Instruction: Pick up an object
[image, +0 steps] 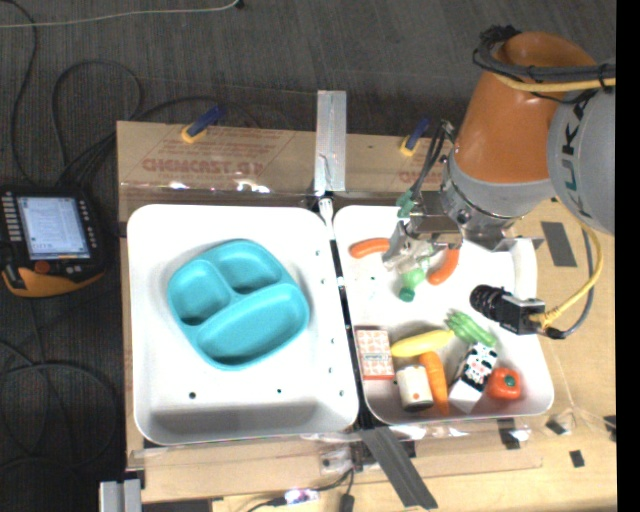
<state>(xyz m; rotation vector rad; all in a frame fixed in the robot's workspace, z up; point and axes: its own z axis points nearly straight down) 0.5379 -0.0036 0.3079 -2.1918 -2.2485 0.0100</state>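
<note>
My gripper (408, 258) hangs low over the back half of the right bin (352, 228). Just below its tip is a small green piece (406, 291); whether it is held or lying on the bin floor I cannot make out. An orange carrot-like piece (368, 247) lies to the gripper's left. A second orange piece (446, 264) sits close on its right. Several toy foods crowd the bin's front: a yellow banana (420, 344), a carrot (436, 378), a red tomato (505, 384), a pink patterned box (372, 353) and a black-and-white carton (478, 366).
The left bin (150, 390) holds a blue divided plate (238, 300). A white cylinder (411, 386) and a green ribbed piece (470, 327) also sit among the front items. A raised divider (338, 290) separates the bins. A handheld control pad (48, 235) lies off the bench, left.
</note>
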